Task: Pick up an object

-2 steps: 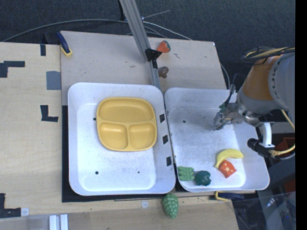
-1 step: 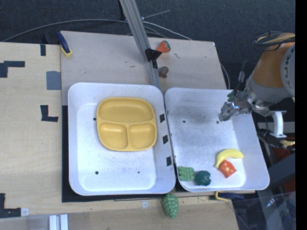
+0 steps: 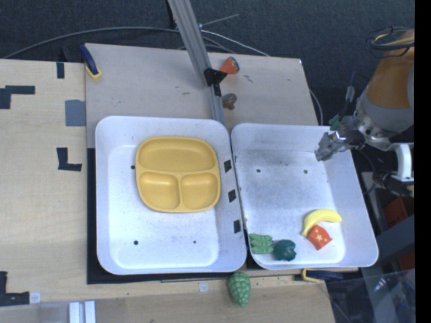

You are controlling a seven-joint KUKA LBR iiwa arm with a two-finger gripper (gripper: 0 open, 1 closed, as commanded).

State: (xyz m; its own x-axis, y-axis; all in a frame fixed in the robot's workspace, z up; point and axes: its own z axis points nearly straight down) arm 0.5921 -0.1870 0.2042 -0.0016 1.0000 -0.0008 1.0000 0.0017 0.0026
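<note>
Plate (image 3: pixel 178 173) in left bin (image 3: pixel 108 247); banana (image 3: pixel 322 217) in right bin (image 3: pixel 283 153).

A yellow banana (image 3: pixel 322 218) lies curved near the front right corner of the right bin (image 3: pixel 283 173), with a small red block (image 3: pixel 319 237) touching it just below. Along the bin's front edge, at its left corner, a light green toy (image 3: pixel 260 243) lies beside a darker green one (image 3: pixel 285 249).

Glossy plastic tray (image 3: pixel 178 173); matt, scuffed bins (image 3: pixel 283 180).
</note>
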